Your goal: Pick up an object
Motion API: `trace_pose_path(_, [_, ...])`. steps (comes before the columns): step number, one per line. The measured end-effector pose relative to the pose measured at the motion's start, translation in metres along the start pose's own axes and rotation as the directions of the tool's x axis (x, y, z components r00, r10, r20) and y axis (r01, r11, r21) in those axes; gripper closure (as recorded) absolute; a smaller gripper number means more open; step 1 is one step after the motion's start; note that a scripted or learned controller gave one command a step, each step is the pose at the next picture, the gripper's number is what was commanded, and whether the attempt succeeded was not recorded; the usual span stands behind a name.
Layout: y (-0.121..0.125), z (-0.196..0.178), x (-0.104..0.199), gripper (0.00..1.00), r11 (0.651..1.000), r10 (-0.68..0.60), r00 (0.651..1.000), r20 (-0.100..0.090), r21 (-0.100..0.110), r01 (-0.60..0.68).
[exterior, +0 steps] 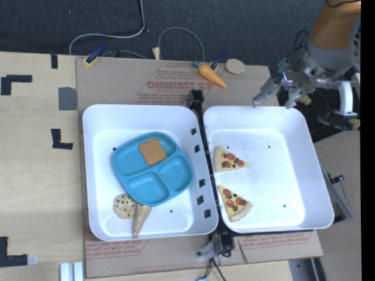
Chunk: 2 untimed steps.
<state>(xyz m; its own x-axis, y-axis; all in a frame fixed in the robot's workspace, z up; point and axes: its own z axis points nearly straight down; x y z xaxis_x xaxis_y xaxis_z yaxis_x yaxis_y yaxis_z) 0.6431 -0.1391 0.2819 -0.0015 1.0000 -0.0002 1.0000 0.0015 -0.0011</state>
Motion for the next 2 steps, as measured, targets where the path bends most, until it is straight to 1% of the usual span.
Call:
trace_pose_path(1, [0.023, 0.131, -0.018, 0.00, 1.000, 0.001, 1.000, -0.001, 0.011, -0.001])
trace_pose_path(2, [-0.017, 0.200, 0.042, 0.00, 1.000, -0.002, 1.000, 0.002, 0.000, 0.002])
